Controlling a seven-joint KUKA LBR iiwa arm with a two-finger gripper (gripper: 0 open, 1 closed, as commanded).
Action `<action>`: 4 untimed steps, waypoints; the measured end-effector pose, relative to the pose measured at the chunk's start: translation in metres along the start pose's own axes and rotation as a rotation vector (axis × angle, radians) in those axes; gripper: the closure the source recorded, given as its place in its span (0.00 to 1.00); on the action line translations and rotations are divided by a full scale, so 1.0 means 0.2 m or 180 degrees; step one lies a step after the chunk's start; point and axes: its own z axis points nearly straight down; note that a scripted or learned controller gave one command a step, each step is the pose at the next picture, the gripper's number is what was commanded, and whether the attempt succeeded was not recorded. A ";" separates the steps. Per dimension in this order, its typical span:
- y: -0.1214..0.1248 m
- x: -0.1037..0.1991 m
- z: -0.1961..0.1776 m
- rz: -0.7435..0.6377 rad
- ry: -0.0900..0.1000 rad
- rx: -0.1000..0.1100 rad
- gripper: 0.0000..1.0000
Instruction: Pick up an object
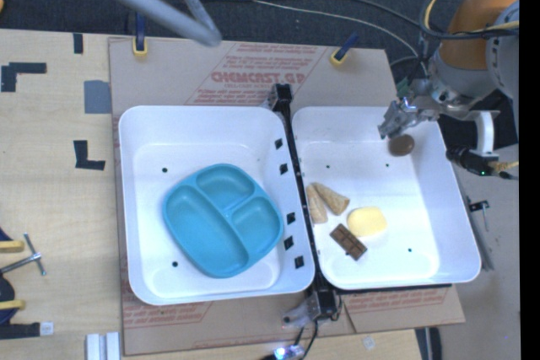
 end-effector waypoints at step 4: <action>-0.09 0.81 -0.20 -0.0012 0.0006 0.0015 1.00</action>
